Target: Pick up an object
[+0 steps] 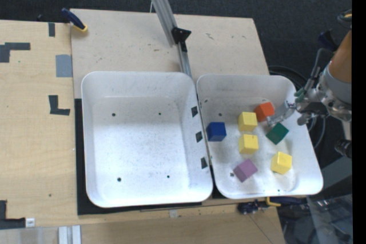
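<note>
While the gripper (281, 117) hangs over the right bin (229, 86) (finger state: cannot tell), its tip sits between orange cube (264, 110) and green cube (277, 134).

Two white bins, the left bin (140, 137) and the right bin (229, 94), are set side by side on a pale wooden bench (34, 94). A black mat (80, 203) is apparently laid beneath them. Grey tape patches (63, 66) are seen at left.
</note>
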`<control>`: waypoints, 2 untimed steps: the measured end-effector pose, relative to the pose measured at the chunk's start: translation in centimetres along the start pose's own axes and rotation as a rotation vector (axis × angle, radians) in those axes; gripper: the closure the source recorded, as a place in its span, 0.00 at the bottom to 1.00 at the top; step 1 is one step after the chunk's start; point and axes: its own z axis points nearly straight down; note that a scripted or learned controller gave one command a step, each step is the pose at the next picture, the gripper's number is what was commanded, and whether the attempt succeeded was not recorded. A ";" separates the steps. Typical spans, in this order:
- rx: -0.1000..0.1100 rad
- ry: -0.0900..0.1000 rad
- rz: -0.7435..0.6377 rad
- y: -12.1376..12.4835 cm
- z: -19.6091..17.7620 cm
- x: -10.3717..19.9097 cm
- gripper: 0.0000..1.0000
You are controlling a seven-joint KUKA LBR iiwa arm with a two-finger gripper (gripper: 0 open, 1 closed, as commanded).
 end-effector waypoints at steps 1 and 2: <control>0.000 0.000 0.000 0.0 0.0 0.0 0.00; 0.004 0.000 0.001 0.5 4.7 0.6 0.00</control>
